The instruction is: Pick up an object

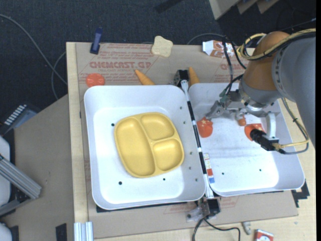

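Right bin [281,177]: small orange-red object [204,128] lies near its left wall, beside the divider. Gripper [235,113] hangs just beside it, to the obj's right, not touching. Jaw state: cannot tell, wrist blocks view. Obj looks light, rounded, prob smooth plastic, so likely to slip or roll; best pinched across its widest middle. Left bin [95,109] holds yellow divided tray [149,143]

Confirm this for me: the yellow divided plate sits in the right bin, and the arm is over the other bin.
Not quite. The camera view shows the yellow divided plate in the left bin, not the right one. The arm is over the other bin, the right bin.
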Robot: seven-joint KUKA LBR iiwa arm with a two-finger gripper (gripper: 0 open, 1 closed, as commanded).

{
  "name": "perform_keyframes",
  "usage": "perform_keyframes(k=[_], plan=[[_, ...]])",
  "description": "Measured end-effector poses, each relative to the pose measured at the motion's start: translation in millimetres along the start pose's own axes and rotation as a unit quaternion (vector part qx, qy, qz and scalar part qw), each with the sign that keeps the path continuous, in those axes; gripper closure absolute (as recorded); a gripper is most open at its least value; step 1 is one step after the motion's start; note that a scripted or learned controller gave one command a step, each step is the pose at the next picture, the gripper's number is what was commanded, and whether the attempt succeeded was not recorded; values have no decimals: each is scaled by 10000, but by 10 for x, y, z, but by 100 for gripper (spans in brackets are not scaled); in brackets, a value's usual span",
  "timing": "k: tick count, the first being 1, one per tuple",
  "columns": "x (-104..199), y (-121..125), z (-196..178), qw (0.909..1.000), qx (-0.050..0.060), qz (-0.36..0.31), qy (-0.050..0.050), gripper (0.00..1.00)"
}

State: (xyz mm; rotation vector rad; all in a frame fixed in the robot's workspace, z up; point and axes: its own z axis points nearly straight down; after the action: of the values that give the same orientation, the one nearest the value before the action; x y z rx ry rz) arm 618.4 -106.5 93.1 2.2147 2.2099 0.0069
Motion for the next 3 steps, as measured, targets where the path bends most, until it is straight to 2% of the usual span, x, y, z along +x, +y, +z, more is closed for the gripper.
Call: perform_keyframes(k=[1, 2, 3], plan=[[-390, 504, -799, 10000, 33, -14, 17, 0], [-721, 478, -246, 10000, 76, -7, 29, 0], [-160, 454, 88, 10000, 53, -21, 31, 0]])
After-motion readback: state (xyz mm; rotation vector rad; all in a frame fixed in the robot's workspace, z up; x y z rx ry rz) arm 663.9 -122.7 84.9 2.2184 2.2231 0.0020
